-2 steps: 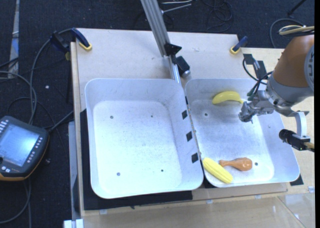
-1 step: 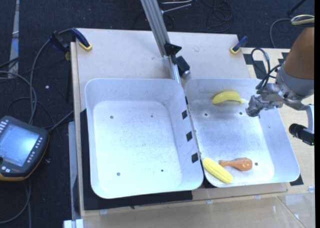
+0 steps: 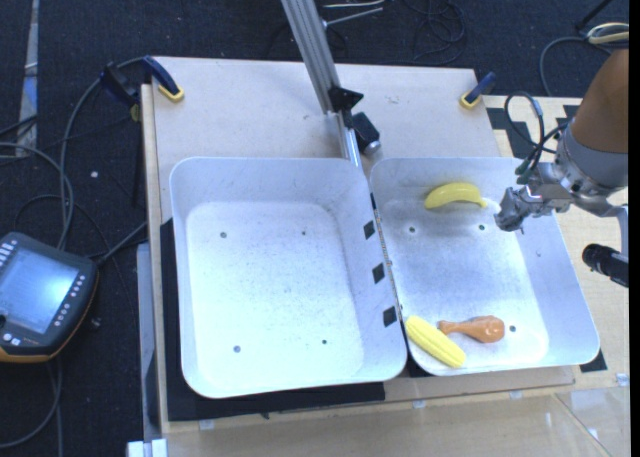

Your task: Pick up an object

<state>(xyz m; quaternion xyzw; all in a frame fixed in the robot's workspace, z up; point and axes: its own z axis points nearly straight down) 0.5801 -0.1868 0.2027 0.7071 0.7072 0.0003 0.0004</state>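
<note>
Our gripper (image 3: 512,213) sits just right of the curved yellow banana (image 3: 455,195), lying sideways; we cannot tell its state.

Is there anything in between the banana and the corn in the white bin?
No. In the camera view, just bare bin floor lies between the banana and the corn. The chicken drumstick sits beside the corn.

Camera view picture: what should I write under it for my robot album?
Robot gripper beside a banana, with corn and a drumstick in the right bin.
</note>
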